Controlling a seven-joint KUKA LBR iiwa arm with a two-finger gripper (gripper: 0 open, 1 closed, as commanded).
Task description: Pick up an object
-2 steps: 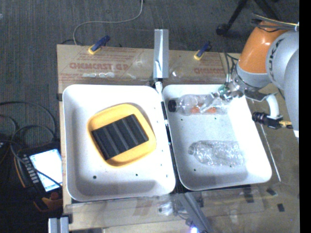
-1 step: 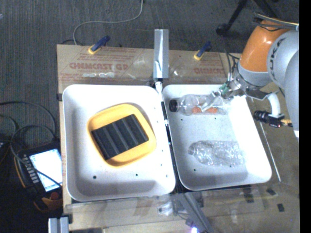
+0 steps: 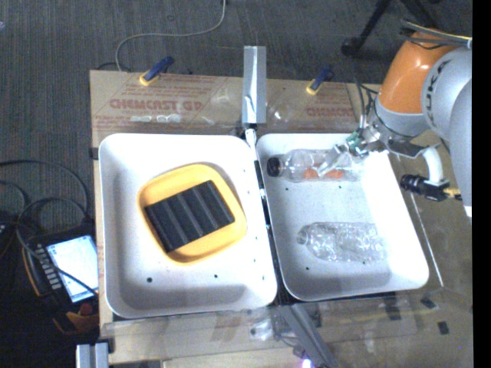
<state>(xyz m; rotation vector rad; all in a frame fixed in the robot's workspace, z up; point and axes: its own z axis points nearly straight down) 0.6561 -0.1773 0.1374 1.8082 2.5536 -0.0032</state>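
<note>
A clear plastic bottle with a black cap and an orange label (image 3: 311, 165) lies along the far wall of the right bin (image 3: 399, 228). A second, crumpled clear bottle (image 3: 342, 241) lies nearer the front of that bin. In the left bin (image 3: 115, 228) sits a yellow block with a black ribbed top (image 3: 192, 211). My gripper (image 3: 358, 142) hangs at the far right corner of the right bin, just past the base end of the capped bottle. The fingers are too small and cluttered to read.
The grey arm with its orange band (image 3: 410, 75) reaches in from the upper right. A metal post (image 3: 254, 90) stands behind the gap between the bins. Two blue clamps (image 3: 157, 69) hold the brown board at the back. A tablet (image 3: 67, 263) lies on the floor at left.
</note>
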